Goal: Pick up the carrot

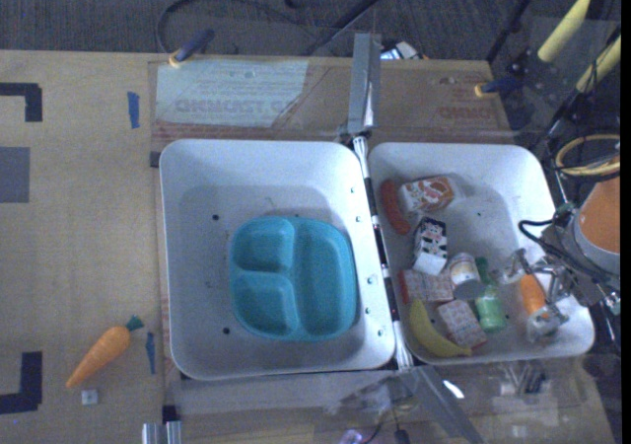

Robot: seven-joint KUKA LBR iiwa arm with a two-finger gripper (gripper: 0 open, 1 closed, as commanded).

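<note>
Carrot: small, orange, at the near right corner of the right bin, just beside a green item. Gripper is clamped on it, fingers either side. A larger carrot with green top lies on the bench, left of the left bin.

I'm seeing a blue divided plate lying in the left bin; a banana is sitting at six o'clock in the right bin, below a green bottle.

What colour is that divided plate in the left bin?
The divided plate is light blue, seen clearly in the camera view.
</note>
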